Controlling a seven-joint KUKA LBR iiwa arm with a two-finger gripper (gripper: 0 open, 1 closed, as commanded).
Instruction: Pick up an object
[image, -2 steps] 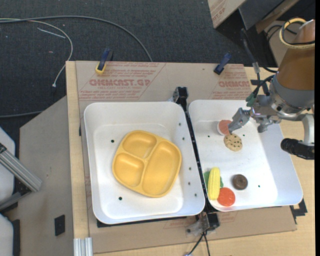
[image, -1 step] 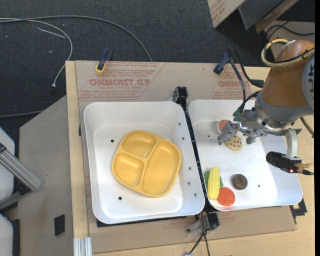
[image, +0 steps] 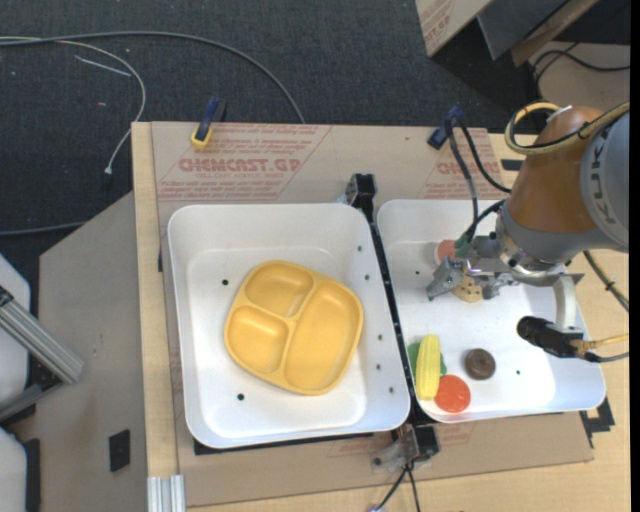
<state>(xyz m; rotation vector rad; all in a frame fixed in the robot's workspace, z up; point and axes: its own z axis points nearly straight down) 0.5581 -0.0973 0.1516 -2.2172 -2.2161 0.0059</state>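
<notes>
My gripper (image: 466, 284) hangs low over the back of the right bin (image: 560, 395), under the grey arm with its orange band (image: 545, 185). Its fingers (image: 438, 287) stand open. A small tan object (image: 468, 291) lies between them on the bin floor; I cannot tell whether they touch it. A small pinkish object (image: 445, 248) sits just behind the gripper. Near the bin's front lie a yellow corn cob with green husk (image: 427, 365), a red tomato (image: 452, 393) and a brown round piece (image: 480, 363).
The left bin (image: 195, 330) holds a yellow divided plate (image: 293, 326). A black divider rail (image: 385, 310) runs between the bins. A black fitting with a cable (image: 545, 335) juts over the right bin's right side. Clamps (image: 207, 122) stand at the bench's back.
</notes>
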